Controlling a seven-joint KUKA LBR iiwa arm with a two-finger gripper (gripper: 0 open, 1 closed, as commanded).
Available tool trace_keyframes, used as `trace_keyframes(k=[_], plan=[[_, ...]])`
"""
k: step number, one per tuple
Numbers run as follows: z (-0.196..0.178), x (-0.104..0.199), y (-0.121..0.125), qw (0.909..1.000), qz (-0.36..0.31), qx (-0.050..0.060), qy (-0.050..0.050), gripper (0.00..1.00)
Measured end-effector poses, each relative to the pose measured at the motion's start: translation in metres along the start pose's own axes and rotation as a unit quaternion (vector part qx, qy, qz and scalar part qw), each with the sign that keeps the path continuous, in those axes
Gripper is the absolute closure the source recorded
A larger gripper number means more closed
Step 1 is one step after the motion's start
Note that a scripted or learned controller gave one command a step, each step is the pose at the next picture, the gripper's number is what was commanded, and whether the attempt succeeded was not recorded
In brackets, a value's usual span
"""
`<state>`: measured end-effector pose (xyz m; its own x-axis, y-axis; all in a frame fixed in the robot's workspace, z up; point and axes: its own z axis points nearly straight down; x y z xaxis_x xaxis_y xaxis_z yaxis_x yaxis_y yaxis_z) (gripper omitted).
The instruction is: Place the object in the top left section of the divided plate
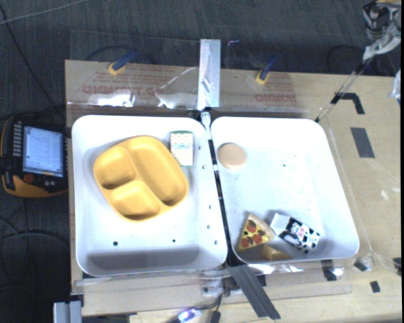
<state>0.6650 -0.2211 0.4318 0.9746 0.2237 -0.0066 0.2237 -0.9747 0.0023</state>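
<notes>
From above, the yellow plate (140,175) lies in the left bin (87,247), turned at a slant, with two small sections on its left side and one large section on its right. A small white-and-green box (182,147) lies flat just beside the plate's upper right rim, outside all three sections, close to the wall between the bins. Which item the task means cannot be told; the box is the one nearest the plate. Right of the plate, across that wall in the right bin (323,153), a round tan disc (231,155) sits level with the box. Well below and right of the plate, a pizza slice (254,233) and a black-and-white block (299,234) lie near each other. The arm is drawn far up and right of the plate, off both bins, with the gripper (382,20) at the frame's top right corner, small and blurred; whether it is open or closed cannot be told, and nothing is seen in it.
</notes>
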Motion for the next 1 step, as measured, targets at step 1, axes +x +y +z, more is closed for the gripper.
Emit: trace_keyframes(k=[1], plan=[[0.0001, -0.0021, -0.0001, 1.0000, 0.000, 0.001, 0.000, 0.00]])
